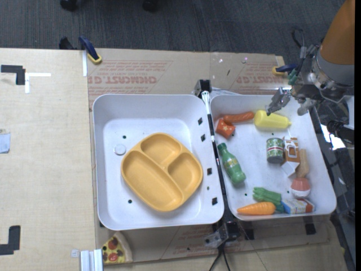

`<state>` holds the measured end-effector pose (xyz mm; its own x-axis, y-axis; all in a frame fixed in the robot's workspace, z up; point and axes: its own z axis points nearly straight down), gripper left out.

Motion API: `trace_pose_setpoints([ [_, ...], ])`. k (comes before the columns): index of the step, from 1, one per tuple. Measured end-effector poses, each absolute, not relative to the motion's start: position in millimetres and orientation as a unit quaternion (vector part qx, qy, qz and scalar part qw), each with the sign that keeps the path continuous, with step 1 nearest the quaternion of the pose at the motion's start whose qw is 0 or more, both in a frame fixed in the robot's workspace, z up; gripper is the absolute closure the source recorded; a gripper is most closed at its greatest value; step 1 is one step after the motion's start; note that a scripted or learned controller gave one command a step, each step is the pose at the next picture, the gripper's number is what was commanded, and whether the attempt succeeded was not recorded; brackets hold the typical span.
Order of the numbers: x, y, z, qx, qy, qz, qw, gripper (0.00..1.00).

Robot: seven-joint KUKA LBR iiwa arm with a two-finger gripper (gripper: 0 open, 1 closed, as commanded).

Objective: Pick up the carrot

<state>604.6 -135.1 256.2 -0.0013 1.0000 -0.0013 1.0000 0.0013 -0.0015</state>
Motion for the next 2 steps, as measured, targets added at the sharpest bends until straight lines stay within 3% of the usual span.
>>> trace_pose_setpoints([
  [1, 540.6, -41, 260, -0.755, -0.656, 0.0014, 0.000, 0.00],
  [2, 478.4, 23, 264, -0.801, -0.598, 0.0016, 0.000, 0.00],
])
